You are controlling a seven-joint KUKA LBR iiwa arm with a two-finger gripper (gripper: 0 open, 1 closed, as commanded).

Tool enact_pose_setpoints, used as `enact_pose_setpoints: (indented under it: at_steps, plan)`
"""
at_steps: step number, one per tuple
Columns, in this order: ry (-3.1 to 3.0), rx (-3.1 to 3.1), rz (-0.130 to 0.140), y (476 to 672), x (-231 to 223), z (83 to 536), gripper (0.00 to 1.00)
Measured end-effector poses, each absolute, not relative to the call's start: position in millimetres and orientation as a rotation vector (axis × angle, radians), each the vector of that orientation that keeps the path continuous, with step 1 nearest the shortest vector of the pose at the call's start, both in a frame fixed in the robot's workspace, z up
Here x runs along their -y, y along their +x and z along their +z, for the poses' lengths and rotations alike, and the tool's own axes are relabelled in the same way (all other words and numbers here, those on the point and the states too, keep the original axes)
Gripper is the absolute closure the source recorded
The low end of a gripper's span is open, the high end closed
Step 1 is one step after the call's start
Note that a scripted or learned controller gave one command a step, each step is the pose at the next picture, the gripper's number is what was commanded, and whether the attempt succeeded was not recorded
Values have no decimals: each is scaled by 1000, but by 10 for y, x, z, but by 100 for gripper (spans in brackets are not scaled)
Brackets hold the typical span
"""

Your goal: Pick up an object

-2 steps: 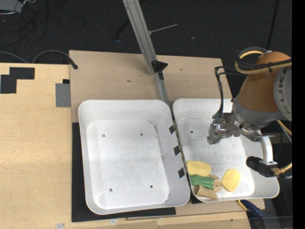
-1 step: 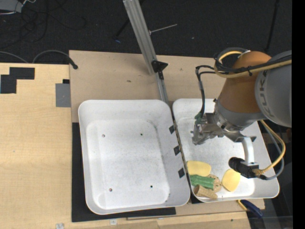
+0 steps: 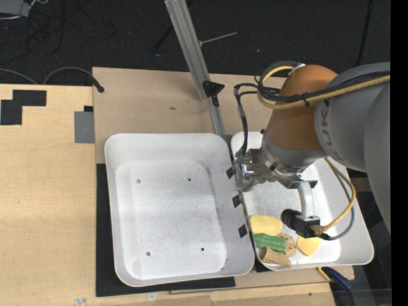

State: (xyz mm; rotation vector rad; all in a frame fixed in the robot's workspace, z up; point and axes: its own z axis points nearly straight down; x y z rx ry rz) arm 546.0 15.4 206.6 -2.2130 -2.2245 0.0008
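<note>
Over the right bin (image 3: 357, 250), near its left wall, hangs the hand (image 3: 245, 171), mostly covered by the grey wrist and the orange band of the arm (image 3: 299, 113). Cannot tell if spread or pressed together; nothing seen between its parts. Lying at the near end of this bin, close together: a yellow piece (image 3: 264, 224), a green piece (image 3: 270, 241) touching it on the near side, a tan piece (image 3: 276, 255) and a smaller yellow piece (image 3: 310, 245) to the right. Left bin (image 3: 127, 148) standing just beside, on the brown surface (image 3: 44, 190).

Probably the approach step, no grasp made yet. To do well: move toward the near end, stay off the left wall, choose the piece at the edge of the pile, come down straight, close only when around it.
</note>
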Motion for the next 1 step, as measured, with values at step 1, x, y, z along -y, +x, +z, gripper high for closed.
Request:
enact_pose_setpoints:
  at_steps: [1]
  plan:
    - [-2215,2225,1,5578,-757,2125,100]
